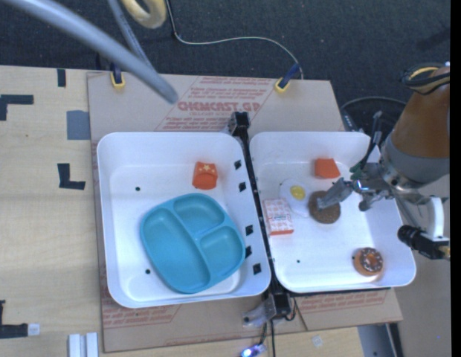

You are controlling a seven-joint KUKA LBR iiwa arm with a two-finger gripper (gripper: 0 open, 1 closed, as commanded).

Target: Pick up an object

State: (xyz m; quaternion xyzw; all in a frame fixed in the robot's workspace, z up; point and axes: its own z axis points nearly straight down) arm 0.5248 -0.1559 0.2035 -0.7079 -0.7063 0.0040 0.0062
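Grey gripper (336,196) low in right bin (290,274), by brown round thing (325,210)

Cannot tell if holding anything. Blue tray (192,242) in left bin (115,199).

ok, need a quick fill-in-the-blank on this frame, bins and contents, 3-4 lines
1. The blue three-compartment plastic tray lies in the ____ white bin.
2. The small orange block with a white mark lies in the same bin as the ____.
3. The round sprinkled doughnut sits near the right bin's ____ right corner.
4. The gripper is beside the round ____ cookie.

Missing words: left; tray; front; brown
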